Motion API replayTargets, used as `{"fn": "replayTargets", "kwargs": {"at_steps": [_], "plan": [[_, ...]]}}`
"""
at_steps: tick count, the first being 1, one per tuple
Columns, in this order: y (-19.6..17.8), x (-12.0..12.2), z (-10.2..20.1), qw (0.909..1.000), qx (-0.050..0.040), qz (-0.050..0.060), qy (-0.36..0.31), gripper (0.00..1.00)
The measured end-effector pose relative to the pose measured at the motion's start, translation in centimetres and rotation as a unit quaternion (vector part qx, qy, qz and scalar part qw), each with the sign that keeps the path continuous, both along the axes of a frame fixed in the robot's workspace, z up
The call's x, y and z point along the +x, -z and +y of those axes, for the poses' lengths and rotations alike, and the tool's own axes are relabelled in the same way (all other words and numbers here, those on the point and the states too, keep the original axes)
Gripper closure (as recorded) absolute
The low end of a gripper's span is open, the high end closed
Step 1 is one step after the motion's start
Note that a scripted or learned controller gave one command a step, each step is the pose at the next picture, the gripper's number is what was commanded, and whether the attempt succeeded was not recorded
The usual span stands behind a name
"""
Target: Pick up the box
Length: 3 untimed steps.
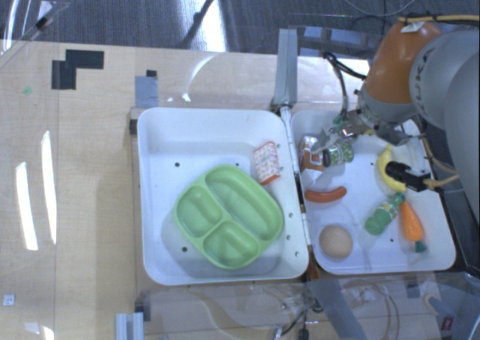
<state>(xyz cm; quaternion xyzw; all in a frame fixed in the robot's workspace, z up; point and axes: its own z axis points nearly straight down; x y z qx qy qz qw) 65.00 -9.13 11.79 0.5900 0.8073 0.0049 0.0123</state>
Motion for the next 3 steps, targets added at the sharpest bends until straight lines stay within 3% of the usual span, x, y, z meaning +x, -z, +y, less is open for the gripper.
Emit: {"fn": "replayTargets", "kwargs": {"at_steps": [1,2,3], "plan": [[0.4,1.5,-0.4,0.9996,0.0016,0.000,0.030,0.00],[3.1,-0.8,-6.9,0.9956,0.0042,0.009,0.093,0.00],[3.0,-7.1,-1.1,0.9986,0.0046,0.008,0.052,0.00]]}}
